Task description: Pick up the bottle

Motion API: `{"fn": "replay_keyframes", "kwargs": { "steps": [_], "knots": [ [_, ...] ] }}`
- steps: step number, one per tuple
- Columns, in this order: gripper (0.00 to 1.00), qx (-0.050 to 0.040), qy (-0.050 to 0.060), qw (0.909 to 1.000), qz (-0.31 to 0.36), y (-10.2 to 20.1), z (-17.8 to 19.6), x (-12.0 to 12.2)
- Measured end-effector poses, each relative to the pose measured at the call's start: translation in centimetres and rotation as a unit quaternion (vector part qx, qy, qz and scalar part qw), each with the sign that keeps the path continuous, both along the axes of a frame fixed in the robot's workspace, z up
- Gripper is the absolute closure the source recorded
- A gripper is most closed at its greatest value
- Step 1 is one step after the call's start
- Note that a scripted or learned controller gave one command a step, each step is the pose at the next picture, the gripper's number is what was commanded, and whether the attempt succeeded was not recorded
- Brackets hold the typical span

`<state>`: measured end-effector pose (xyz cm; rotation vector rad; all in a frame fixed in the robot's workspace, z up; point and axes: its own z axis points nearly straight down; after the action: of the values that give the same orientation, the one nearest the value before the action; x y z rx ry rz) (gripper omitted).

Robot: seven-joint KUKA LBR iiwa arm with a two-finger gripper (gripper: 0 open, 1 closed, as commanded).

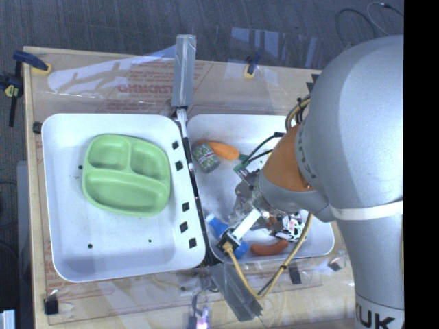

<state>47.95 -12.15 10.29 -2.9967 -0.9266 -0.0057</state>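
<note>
The bottle (pixel 204 156) lies at the right bin's (pixel 221 125) far left, close to the dividing wall and just beside a carrot (pixel 223 149). I can't make out its long axis. The claw (pixel 243 196) hangs mid-bin, and I can't tell its grip.

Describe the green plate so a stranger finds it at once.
Take the left bin of the two white ones. The green plate lies in it. It is broad, pale green and split into three compartments, unlike the slim carrot in the right bin.
</note>
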Motion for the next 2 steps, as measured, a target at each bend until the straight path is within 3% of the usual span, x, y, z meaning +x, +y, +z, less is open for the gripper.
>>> {"fn": "replay_keyframes", "kwargs": {
  "steps": [1, 2],
  "knots": [
    [1.0, -0.0011, 0.003, 0.9947, -0.102, 3.82, 14.38, -0.23],
    [0.0, -0.0009, 0.004, 0.9947, -0.102, 3.81, 14.34, -0.27]
  ]
}}
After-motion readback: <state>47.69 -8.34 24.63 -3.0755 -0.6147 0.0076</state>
